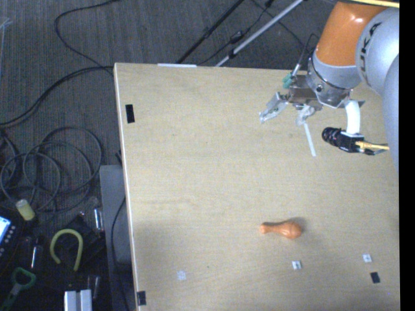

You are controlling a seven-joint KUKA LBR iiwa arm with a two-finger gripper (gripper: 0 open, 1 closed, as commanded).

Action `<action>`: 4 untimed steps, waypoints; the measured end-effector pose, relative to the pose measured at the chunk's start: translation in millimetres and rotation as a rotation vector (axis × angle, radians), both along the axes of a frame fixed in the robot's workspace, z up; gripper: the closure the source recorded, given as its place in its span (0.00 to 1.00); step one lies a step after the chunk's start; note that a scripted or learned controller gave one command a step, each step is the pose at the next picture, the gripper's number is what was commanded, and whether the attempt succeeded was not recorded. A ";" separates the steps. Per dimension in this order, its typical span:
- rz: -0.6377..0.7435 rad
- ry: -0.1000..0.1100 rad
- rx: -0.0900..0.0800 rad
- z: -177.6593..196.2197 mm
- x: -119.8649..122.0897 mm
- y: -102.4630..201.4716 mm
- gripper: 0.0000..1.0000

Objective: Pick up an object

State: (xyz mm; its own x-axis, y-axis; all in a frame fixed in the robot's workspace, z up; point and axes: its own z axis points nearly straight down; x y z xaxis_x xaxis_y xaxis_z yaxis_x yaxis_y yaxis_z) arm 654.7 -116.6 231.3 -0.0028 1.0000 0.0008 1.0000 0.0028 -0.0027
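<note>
Hovering upper right, end effector (290,112) fingers apart, empty; orange object (283,229) lower centre, well apart; rounded shape risks rolling, slipping.

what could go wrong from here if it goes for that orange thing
The orange object is small, rounded and tapers to a thin neck, so it may roll or slip from a pinch. The gripper is well away from it, near the top of the board, so a long move must land precisely. A yellow cable by the wrist might snag.
</note>
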 end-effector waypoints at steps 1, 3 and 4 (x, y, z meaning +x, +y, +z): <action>0.111 0.000 -0.003 -77.8 12.9 -75.9 0.00; 0.523 -0.003 -0.001 -143.1 14.2 -105.5 0.00; 0.781 -0.003 0.000 -147.1 14.0 -73.2 0.00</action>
